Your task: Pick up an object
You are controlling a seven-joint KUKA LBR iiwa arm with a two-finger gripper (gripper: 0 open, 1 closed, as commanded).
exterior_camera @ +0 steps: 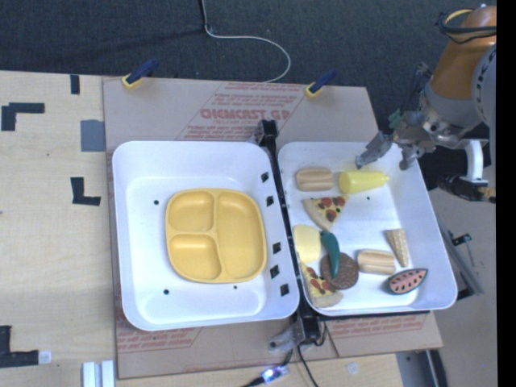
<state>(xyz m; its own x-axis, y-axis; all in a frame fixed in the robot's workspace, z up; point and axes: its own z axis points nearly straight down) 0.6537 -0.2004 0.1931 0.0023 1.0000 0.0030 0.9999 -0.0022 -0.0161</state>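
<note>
Reaching in from the right, the arm (463, 63) sets the tool (389, 149) over the far right corner of the right bin (427, 216). Fingers spread, nothing between them. One fingertip (367, 156) sits just above the yellow piece (363, 181); whether it touches cannot be told.

Right bin contents:
- bun (314, 179) near the far edge, just left of the yellow piece
- pizza slice (326, 209) below the bun
- yellow block (306, 242) against the left wall
- green pepper (330, 252) lying over a brown patty (344, 271)
- second pizza slice (318, 289) at the near left corner, partly under the patty
- bread roll (376, 261) mid-bin, toward the near edge
- cone (397, 246) just right of the roll
- watermelon slice (405, 280) at the near right corner

Left bin (137, 216) holds a yellow divided plate (216, 235), lying flat at its middle.

Both bins rest on a cardboard sheet (242, 115) on the table (40, 216), held by two clamps at the far edge. A cable (242, 39) loops beyond it.
</note>
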